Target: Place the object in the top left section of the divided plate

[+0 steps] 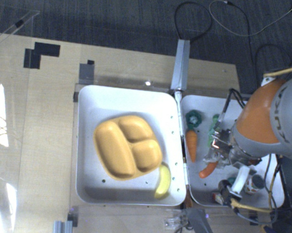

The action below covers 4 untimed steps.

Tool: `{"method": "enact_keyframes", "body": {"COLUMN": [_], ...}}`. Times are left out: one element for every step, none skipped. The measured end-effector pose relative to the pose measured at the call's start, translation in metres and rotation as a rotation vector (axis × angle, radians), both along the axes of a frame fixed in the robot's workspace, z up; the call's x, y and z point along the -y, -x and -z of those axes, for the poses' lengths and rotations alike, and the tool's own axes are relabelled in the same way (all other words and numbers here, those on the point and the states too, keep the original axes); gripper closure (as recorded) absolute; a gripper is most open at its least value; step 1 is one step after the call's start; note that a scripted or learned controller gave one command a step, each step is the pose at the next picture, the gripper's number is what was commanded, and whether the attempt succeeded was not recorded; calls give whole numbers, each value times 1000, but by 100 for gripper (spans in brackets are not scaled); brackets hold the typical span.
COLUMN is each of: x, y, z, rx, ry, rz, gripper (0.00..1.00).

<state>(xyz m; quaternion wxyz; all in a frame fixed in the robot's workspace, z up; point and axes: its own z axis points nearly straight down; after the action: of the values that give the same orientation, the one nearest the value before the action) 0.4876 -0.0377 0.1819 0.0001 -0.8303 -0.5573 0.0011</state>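
Here, the left bin (pixel 80 183) fills the middle of the frame and bears a yellow divided plate (pixel 127 147), with a yellow banana (pixel 163 181) lying just off the plate's lower right rim. In the right bin (pixel 196 195), an orange carrot (pixel 191 144) lies near the dividing wall, a green object (pixel 192 118) above it. The gripper (pixel 214 161) hangs over this bin at centre right, touching a small red-orange object (pixel 207 170); whether it is clenched or released cannot be told.

Yellow divided plate (pixel 127 147), 3 sections, in left bin (pixel 84 134)
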Motion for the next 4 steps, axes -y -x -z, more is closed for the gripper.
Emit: {"method": "enact_keyframes", "body": {"x": [-33,-28,-44,-112], "y": [-28,-21,-66,-29], "z": [0,0,-39,0], "rx": [0,-1,1,-1], "ry": [-1,-1,0,-2], "rz": [-217,-262,-171,-467], "gripper": [100,100,100,100]}}
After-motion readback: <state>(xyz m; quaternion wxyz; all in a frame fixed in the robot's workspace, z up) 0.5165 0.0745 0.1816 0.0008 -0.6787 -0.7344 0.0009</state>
